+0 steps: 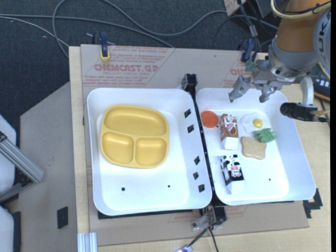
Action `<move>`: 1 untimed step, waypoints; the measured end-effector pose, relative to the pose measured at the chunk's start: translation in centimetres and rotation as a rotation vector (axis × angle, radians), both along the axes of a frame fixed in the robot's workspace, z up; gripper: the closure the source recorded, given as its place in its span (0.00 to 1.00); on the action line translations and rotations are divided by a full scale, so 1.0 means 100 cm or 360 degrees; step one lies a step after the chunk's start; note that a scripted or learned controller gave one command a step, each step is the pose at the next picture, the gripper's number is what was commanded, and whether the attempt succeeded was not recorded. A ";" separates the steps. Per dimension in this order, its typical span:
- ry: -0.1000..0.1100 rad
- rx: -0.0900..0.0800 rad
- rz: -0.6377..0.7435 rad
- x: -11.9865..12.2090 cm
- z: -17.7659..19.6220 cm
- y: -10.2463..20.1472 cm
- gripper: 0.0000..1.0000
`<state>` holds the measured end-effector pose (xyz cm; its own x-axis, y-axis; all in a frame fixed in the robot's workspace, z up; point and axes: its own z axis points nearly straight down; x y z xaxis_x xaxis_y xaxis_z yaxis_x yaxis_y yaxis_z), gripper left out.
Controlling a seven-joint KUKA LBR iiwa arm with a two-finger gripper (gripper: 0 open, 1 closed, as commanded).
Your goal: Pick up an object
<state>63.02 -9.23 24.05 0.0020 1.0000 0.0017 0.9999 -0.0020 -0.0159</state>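
Observation:
My gripper point(252, 93) hangs open above the far edge of the right bin point(294, 156), with nothing between its fingers. Below it in that bin lie an orange disc point(210, 119), a brown and white carton point(229, 130), a fried egg toy point(255, 123), a green leafy piece point(265, 136), a tan toast slice point(254, 148) and a black and white cow-print carton point(232, 168). The egg is the closest of these to the fingertips.
The left bin point(105, 188) holds a yellow three-compartment plate point(135, 136). A black divider with clips point(197, 140) runs between the bins. A blue clamp point(104, 46) sits at the board's far left edge, and cables trail behind.

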 end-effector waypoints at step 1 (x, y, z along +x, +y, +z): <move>-0.0023 -0.0002 0.0003 0.002 0.009 0.000 0.00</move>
